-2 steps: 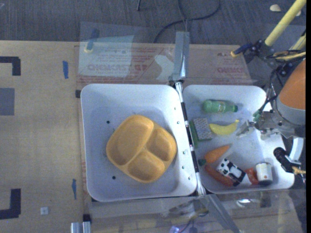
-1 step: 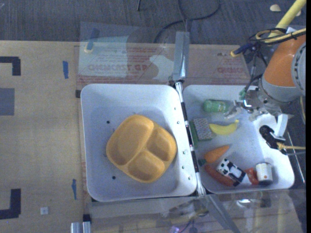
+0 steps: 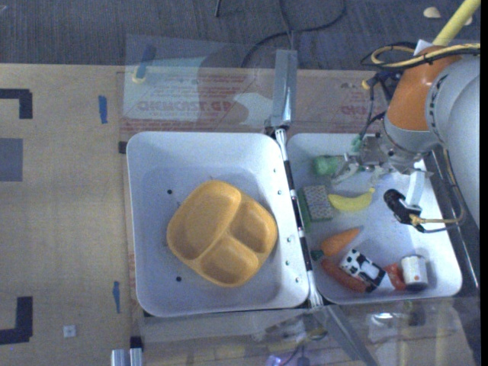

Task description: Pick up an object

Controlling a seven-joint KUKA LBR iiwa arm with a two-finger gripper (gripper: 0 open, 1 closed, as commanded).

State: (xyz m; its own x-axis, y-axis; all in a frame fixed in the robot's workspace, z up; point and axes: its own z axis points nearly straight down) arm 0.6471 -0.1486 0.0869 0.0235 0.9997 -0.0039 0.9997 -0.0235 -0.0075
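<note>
Several small items crowd the right bin: a banana at centre, a carrot at 6 o'clock. The gripper hovers near 12 o'clock, probably lining up a pick; its grip cannot be told. A yellow tray fills the left bin.

Yellow three-compartment tray sits alone in the left bin; blue tape marks on the wooden bench; black cable loops behind.

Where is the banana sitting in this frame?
The banana lies in the right bin, near its middle, just right of the green sponge and above the carrot, below the gripper.
</note>
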